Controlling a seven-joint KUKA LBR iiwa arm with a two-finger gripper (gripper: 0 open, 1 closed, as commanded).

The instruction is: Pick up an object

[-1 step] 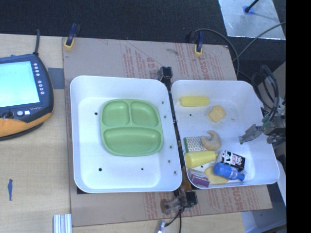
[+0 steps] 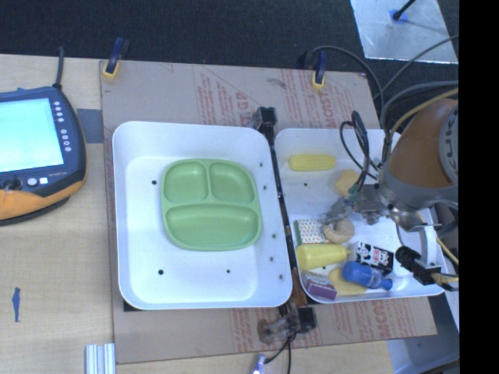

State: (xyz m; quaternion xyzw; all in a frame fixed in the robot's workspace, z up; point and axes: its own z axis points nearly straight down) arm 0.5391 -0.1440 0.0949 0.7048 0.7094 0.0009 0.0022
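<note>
Lying in the right bin (image 2: 290, 140), a beige round object (image 2: 338, 230) is noted just below and left of the gripper (image 2: 348, 206). Whether anything is grasped cannot be told.

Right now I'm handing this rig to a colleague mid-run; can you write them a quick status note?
Gripper: low in the right bin, over a small tan object; no grasp visible.
Right bin holds a yellow block, yellow bottle, blue object and black-and-white box.
Left bin: green divided plate.
Done: arm is down among the objects.
Left: secure one and lift it.
</note>
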